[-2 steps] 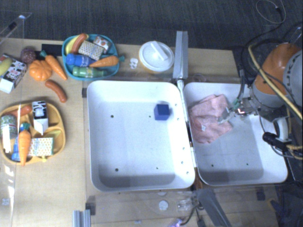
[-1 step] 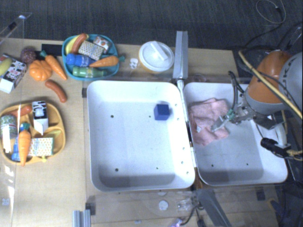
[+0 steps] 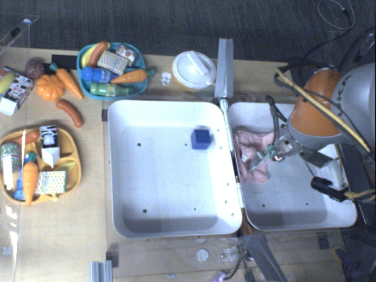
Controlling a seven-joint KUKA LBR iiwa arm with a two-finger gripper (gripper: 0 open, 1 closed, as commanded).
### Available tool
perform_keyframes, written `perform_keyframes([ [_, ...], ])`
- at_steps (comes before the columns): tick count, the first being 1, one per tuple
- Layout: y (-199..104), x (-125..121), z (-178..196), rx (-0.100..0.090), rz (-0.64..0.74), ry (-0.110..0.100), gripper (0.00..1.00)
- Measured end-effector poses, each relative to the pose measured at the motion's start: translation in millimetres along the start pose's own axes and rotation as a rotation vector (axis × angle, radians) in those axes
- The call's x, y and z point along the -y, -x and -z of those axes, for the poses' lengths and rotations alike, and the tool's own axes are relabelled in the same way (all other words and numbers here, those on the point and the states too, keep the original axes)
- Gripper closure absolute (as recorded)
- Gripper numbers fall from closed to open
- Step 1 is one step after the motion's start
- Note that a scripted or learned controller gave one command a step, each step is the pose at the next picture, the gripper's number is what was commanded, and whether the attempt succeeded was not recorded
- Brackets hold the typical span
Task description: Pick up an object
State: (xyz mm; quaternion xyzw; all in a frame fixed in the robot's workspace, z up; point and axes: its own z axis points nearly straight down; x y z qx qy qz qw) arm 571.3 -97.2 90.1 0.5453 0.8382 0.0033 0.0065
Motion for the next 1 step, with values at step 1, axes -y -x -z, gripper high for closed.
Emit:
perform_keyframes([
  [1, 1.5, -2.5, 12.3, 0.005, -0.001, 0.007, 1.00],
])
